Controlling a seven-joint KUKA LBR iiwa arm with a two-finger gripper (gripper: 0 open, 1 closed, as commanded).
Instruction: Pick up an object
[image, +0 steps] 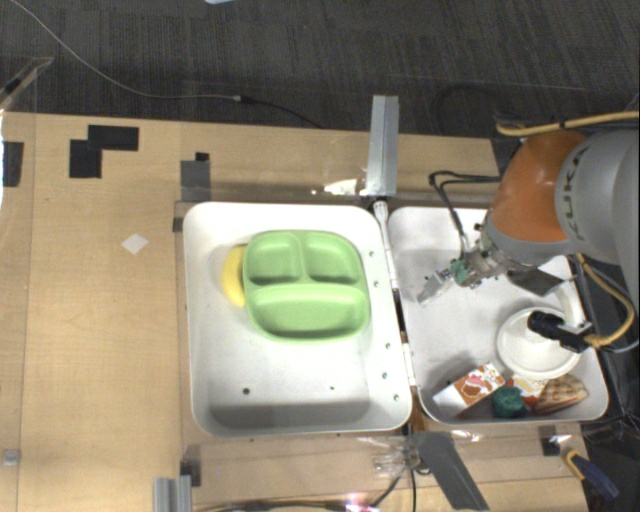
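Observation:
My gripper (436, 285) hangs over the upper left part of the right bin (445, 340), above bare bin floor, with nothing visibly in it. Along that bin's front edge lie a red and white snack packet (478, 386), a small dark green object (508, 401) and a brown wrapper (560, 395). A white bowl (535, 345) stands just behind them, to the right of the gripper. In the left bin (280, 415) a green divided plate (303, 283) lies at the back, and a yellow object (233, 277) peeks out from its left side.
The grey arm with its orange band (535, 195) reaches in over the right bin's back right corner. A metal post (383, 145) stands behind the wall between the bins. Black cables run along the right edge near the bowl.

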